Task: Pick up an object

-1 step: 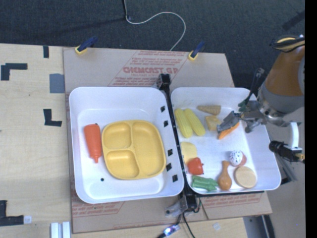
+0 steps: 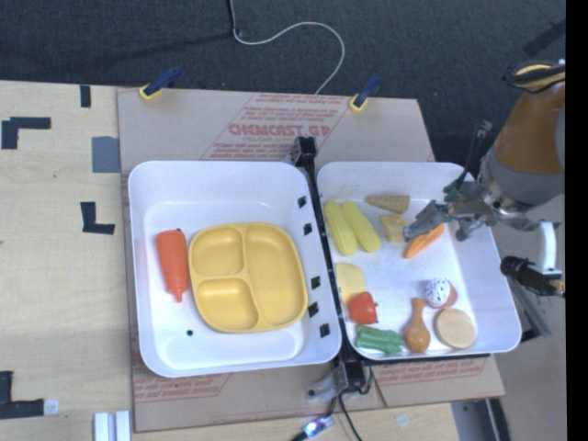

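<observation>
Right bin, near edge [image 2: 478,347]: we see a green pepper [image 2: 378,341], a drumstick [image 2: 417,327] and a bread round [image 2: 455,328].
Left bin [image 2: 147,246]: we see a yellow divided plate [image 2: 246,276] beside an orange-red bottle [image 2: 171,262].
Corn cobs [image 2: 352,227]: we find them farther back, by the divider.
Gripper [image 2: 432,222]: we see it closed on the carrot [image 2: 424,241], above the right bin's far half.

Open floor in right bin [image 2: 478,274] between carrot [image 2: 423,242] and egg [image 2: 438,291].
</observation>
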